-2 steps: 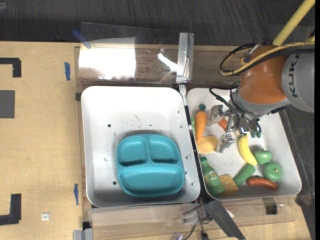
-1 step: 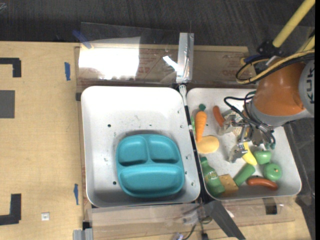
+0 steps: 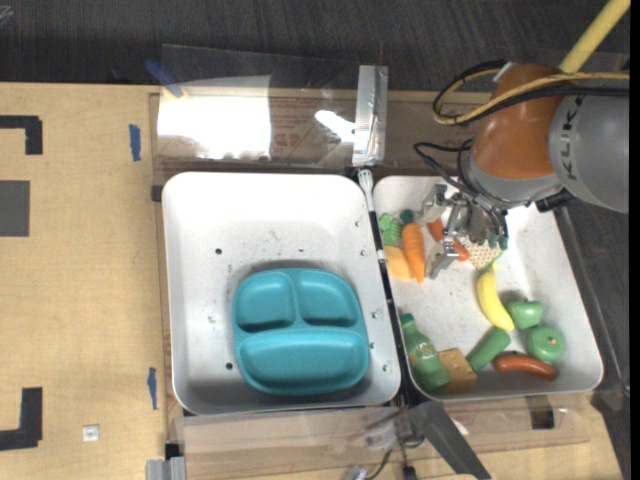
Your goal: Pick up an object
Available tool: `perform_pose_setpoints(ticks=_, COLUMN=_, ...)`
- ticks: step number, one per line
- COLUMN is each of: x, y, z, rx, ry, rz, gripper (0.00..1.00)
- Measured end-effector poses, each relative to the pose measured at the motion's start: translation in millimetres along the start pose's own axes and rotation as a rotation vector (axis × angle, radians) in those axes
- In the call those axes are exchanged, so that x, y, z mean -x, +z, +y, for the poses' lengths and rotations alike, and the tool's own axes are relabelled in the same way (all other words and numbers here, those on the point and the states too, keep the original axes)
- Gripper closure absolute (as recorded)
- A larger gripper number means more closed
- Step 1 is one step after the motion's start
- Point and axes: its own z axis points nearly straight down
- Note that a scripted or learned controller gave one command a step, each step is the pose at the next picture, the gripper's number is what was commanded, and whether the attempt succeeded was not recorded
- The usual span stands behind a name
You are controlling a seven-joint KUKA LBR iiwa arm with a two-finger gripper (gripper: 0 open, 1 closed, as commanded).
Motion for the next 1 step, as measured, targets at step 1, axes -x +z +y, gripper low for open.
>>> perform_pose_setpoints(ticks=1, x=-39.1, y=-1.4, z=-11.1, rx=-0.001, ry=0.017, rz=0.001, gripper=0.0)
